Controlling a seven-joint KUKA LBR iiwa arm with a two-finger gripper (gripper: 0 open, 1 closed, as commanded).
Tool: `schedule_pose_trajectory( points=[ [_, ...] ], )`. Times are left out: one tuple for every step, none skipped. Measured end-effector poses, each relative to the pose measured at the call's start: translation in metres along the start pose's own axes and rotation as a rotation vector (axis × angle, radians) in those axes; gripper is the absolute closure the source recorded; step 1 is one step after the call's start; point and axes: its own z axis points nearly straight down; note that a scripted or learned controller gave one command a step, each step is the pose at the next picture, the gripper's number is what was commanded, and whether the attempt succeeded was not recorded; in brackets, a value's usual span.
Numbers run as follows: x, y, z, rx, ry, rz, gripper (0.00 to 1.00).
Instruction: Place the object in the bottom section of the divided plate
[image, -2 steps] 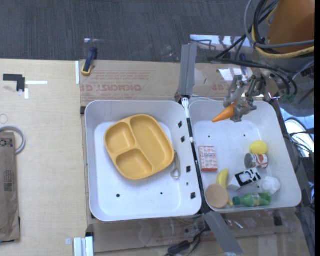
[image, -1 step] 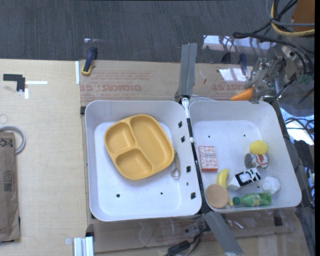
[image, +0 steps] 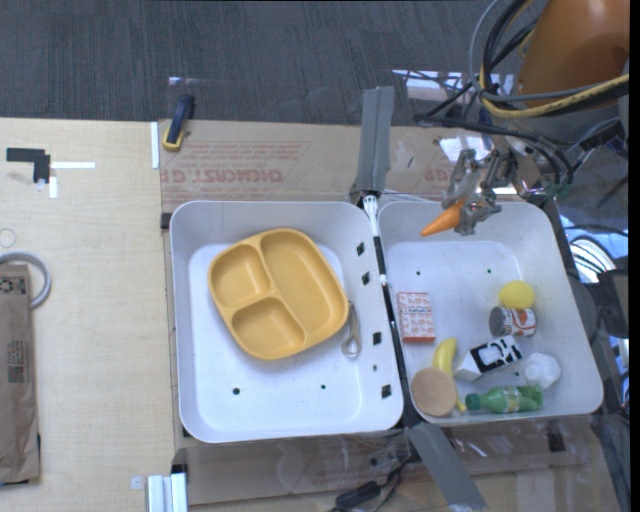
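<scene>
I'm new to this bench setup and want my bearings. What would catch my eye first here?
The yellow divided plate stands out, lying in the left bin. Next is the orange carrot at the gripper, over the right bin's top edge. Small items cluster at that bin's lower right, including a green bottle.

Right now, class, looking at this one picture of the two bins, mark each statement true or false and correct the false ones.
1. The yellow divided plate lies in the left bin. True.
2. An orange carrot sits between the tool's fingers, above the right bin's far edge. True.
3. The carrot already rests in a plate section. False: all three sections are bare.
4. The green bottle lies in the left bin. False: it lies in the right bin, near its front edge.
5. The small red box lies in the right bin. True.
</scene>
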Motion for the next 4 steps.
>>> schedule_pose_trajectory(
  points=[
    [0.031, 0.034, -0.100, 0.000, -0.002, -0.192, 1.00],
    [-0.005, -0.013, -0.144, 0.000, -0.002, -0.310, 1.00],
    [-0.014, 0.045, 0.017, -0.002, 0.000, -0.259, 1.00],
    [0.021, -0.008, -0.006, 0.001, -0.001, -0.132, 1.00]
  ],
)
